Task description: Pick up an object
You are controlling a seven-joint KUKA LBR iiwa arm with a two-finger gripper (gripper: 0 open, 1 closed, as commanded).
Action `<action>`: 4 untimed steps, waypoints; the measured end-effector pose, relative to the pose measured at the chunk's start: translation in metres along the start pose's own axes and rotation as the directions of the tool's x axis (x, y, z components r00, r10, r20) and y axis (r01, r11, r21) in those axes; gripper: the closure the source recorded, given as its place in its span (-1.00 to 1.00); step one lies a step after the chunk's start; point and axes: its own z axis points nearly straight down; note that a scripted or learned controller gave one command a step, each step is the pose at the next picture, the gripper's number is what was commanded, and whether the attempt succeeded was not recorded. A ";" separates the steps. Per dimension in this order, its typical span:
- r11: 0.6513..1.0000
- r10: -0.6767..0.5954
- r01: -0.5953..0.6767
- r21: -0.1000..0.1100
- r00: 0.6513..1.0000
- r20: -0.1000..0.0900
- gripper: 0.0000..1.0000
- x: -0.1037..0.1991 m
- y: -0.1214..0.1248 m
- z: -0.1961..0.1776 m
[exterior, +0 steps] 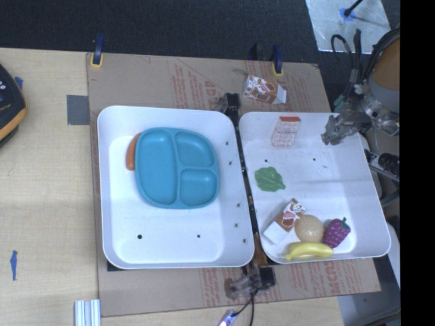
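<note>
1. Brown cardboard [170, 80] is spread beneath two shallow white bins [115, 182].
2. Toy food, including a yellow plastic banana [309, 251], is gathered in the right bin's near corner.
3. The grey two-finger gripper [333, 132] is seen at that bin's far right edge, holding nothing; its state cannot be told.

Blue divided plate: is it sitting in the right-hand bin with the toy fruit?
No, the blue divided plate lies in the left bin, while the banana and grapes are in the right bin.
</note>
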 end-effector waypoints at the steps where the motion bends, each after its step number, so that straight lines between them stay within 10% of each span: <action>1: 1.000 0.003 -0.003 0.001 1.000 -0.003 1.00 0.073 -0.045 -0.014; 2: 1.000 0.005 -0.005 0.001 1.000 -0.003 -1.00 0.072 -0.045 -0.014; 3: 1.000 0.007 -0.007 0.000 1.000 -0.003 -1.00 0.017 0.040 0.037; 4: 1.000 0.003 -0.003 -0.001 1.000 -0.002 1.00 0.017 0.041 0.026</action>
